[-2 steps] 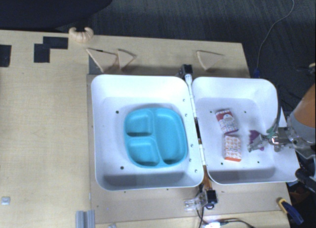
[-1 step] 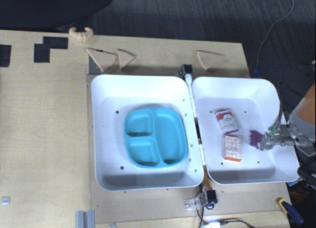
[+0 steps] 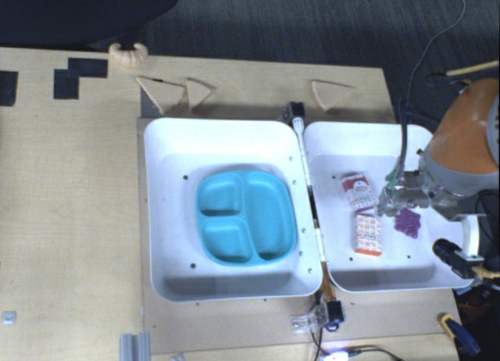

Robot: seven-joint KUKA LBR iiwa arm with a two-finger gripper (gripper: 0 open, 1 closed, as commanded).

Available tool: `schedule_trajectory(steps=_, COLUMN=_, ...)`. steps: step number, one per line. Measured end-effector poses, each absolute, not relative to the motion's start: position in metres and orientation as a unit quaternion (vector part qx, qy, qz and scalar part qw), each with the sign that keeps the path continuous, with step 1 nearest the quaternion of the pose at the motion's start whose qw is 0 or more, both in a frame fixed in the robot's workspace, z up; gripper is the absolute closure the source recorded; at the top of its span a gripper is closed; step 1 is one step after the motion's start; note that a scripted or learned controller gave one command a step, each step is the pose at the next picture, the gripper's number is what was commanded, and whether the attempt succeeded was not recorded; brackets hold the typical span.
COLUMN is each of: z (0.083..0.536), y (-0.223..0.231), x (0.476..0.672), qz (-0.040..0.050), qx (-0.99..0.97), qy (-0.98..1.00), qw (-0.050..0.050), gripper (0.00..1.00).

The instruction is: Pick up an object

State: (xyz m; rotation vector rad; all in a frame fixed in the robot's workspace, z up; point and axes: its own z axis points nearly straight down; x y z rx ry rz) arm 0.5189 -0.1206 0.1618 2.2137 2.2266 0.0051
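In the right bin (image 3: pixel 344 144) lie three small things. A red and white packet (image 3: pixel 355 187) sits near the middle, and a longer white packet with red print (image 3: pixel 368 233) lies just in front of it. To their right is a small purple object (image 3: pixel 407 222). My gripper (image 3: pixel 394 198) hangs over the right side of this bin, just above and left of the purple object and right of the two packets. The grey wrist and orange band (image 3: pixel 467 139) rise behind it and hide the bin's right wall.
The left bin (image 3: pixel 168 195) holds a blue divided tray (image 3: pixel 245 216). A black divider strip (image 3: pixel 305 172) runs between the bins. Cables (image 3: pixel 406 129) hang by the wrist, and black fixtures (image 3: pixel 455 256) sit at the right bin's front corner.
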Motion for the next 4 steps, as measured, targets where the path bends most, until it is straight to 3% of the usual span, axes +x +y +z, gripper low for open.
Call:
schedule_trajectory(steps=1, z=0.162, y=-0.122, x=0.519, qz=0.0011, qx=0.706, qy=0.709, qw=0.001, gripper=0.00)
schedule_trajectory(steps=2, z=0.091, y=-0.153, x=0.519, qz=0.0044, qx=0.706, qy=0.708, qw=0.004, gripper=0.00)
schedule_trajectory(steps=3, z=0.104, y=-0.154, x=0.523, qz=0.0072, qx=0.705, qy=0.709, qw=0.010, gripper=1.00)
schedule_trajectory(steps=4, z=0.104, y=-0.153, x=0.523, qz=0.0070, qx=0.705, qy=0.709, qw=0.010, gripper=0.00)
